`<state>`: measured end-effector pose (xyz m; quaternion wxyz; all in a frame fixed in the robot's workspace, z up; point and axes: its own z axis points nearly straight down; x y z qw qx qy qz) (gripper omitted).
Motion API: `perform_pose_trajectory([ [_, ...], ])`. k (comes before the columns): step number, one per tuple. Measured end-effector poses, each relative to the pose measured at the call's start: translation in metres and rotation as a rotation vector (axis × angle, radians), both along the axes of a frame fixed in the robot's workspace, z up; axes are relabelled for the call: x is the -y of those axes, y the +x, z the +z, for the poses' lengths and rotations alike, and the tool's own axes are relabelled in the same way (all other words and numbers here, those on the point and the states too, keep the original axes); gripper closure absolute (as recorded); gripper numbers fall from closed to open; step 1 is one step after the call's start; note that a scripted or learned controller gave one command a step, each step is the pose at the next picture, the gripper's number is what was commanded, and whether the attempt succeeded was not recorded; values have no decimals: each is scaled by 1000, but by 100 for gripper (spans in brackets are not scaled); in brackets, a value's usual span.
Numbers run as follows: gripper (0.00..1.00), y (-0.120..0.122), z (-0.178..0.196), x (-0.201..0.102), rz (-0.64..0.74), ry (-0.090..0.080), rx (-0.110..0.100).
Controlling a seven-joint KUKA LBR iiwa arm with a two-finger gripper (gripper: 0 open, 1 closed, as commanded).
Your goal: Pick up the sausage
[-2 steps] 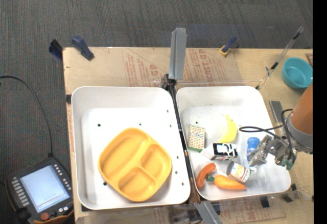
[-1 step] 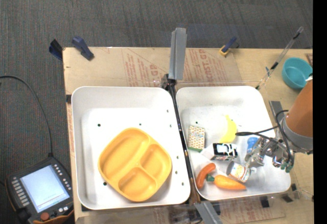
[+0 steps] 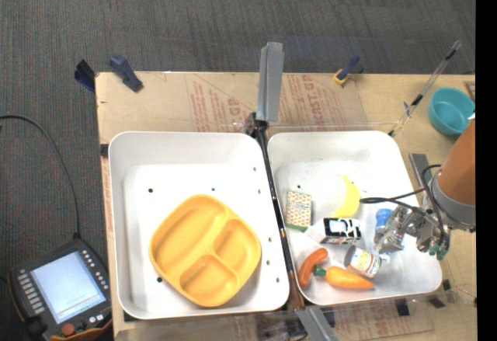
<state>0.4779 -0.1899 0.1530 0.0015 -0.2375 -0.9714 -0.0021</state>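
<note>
Here, in the camera view, the arm point(image 3: 464, 176) is reaching in from the right over the right bin point(image 3: 311, 147), its orange band sitting at the frame's edge. The gripper point(image 3: 397, 237) is hanging low over the right side of that bin, and whether it is wide or narrow I cannot tell, since the metal parts are blurring together; nothing is showing clearly inside it. The sausage point(image 3: 312, 265) is lying near the bin's front left corner, reddish and curved, well apart from the gripper. A carrot point(image 3: 349, 278) is lying just beside the sausage, to its right. A small can point(image 3: 363, 261) is resting on its side above the carrot, between the sausage and the gripper. Further back, a black and white toy car point(image 3: 341, 228), a patterned packet point(image 3: 298, 208) and a banana point(image 3: 349, 196) are lying around the bin's middle. In the left bin point(image 3: 128, 176), a yellow divided plate point(image 3: 206, 249) is sitting tilted across the floor.
</note>
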Motion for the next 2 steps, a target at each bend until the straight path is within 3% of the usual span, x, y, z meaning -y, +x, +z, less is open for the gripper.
perform_pose_trajectory([
  [1, 100, -1, 8, -8, 3, -3, 2],
  [2, 100, -2, -67, 19, 349, -1, 1],
])
